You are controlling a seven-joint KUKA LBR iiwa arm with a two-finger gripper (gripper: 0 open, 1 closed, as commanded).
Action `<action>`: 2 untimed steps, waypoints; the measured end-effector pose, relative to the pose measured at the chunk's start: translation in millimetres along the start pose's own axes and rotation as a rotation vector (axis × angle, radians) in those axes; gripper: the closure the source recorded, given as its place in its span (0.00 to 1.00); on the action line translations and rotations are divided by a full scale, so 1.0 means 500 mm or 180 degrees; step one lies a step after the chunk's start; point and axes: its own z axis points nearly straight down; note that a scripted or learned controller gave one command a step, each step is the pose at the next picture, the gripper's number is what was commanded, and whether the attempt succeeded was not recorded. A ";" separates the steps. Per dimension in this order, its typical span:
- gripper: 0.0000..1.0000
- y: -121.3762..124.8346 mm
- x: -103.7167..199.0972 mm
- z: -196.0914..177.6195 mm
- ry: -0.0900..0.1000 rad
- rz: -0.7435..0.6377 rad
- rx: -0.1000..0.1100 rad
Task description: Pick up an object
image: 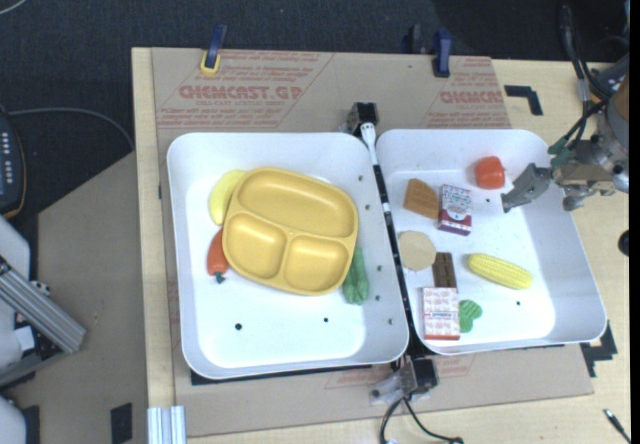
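As the arm reaches in from the right edge of the bench, its gripper (pixel 532 187) hangs over the upper right part of the right bin (pixel 575 277), one grey finger (pixel 522 189) pointing left and down toward the bin floor; whether the fingers stand apart or together cannot be told from this angle, and nothing is seen between them. Just left of that finger, and slightly above it, sits a small red-orange object (pixel 489 172), close to the finger but apart from it. Farther left in the same bin lie a tan wedge (pixel 421 198) and, beside it, a red-and-white carton (pixel 455 209). Below them rest a pale round disc (pixel 416 250), a dark brown bar (pixel 443 271) and a yellow corn cob (pixel 499 271), the cob lying well below the gripper. At the bin's lower edge a second red-and-white packet (pixel 440 313) touches a small green piece (pixel 468 311). The left bin (pixel 275 342) carries a yellow divided tray (pixel 290 230), with a yellow banana-like shape (pixel 222 194) at its upper left, a red-orange vegetable (pixel 217 256) at its left rim and a green leafy item (pixel 355 281) at its lower right. Both bins sit on a brown board (pixel 300 87) clamped at the top.
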 end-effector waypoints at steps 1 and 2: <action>0.00 -0.015 0.005 0.092 0.0006 0.0001 0.0018; 0.00 -0.017 0.009 0.177 0.0008 0.0000 0.0020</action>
